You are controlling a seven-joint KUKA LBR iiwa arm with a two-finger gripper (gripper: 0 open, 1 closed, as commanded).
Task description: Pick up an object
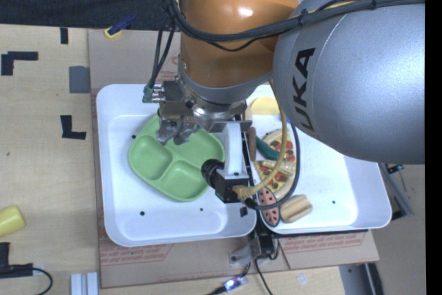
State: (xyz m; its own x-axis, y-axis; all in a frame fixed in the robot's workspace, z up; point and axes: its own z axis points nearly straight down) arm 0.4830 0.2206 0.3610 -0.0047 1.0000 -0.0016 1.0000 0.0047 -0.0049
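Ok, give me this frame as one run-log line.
phase: reaching | gripper: over green divided tray | tray: in left bin | grasp: not confirmed | right bin: wooden block, other items

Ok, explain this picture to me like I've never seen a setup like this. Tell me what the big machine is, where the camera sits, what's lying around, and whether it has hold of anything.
The big grey and orange shape is a robot arm, reaching in from the right. One camera, fixed above the bench, looks down at a slant, so the arm looms large and hides much of the scene.

Below it sit two shallow white bins side by side. The left bin holds a green divided plate. The right bin has a tan cork-like cylinder, a yellow item and a patterned thing that is mostly hidden by cables.

The arm's gripper is down at the plate's upper edge. Its tips are too hidden to tell whether it is holding anything.

On the bench, at the left edge, lies a yellow object.
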